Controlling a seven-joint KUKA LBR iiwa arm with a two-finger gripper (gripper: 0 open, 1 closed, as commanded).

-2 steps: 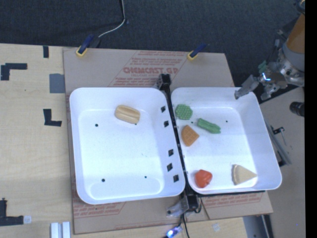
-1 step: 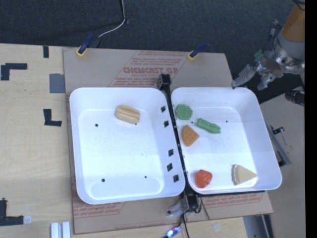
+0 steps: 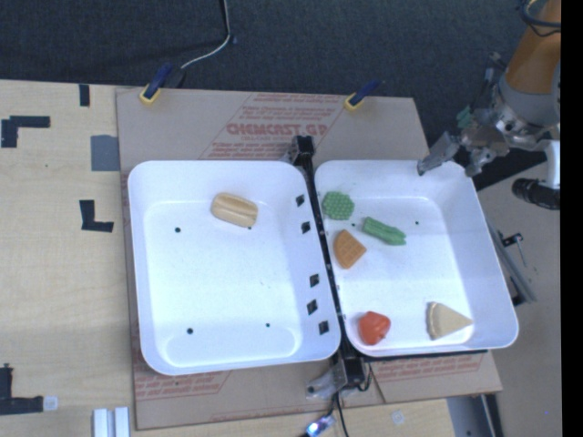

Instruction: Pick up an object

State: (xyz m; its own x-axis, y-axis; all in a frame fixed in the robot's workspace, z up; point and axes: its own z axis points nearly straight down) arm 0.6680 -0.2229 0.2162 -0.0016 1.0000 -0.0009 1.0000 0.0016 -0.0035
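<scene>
Camera view: the gripper hangs over the far right corner of the right bin, up off the floor. Whether it is apart or together, I cannot tell; nothing is seen held.

No pick made yet, by my reading; approach, grasp and lift all remain.

Candidates lie untouched in the right bin: a green round piece, a green pod, an orange wedge, a red piece, a cream wedge. A tan bun sits alone in the left bin.

The arm is cut off at the right edge; the tool tip is small and blurred.
</scene>
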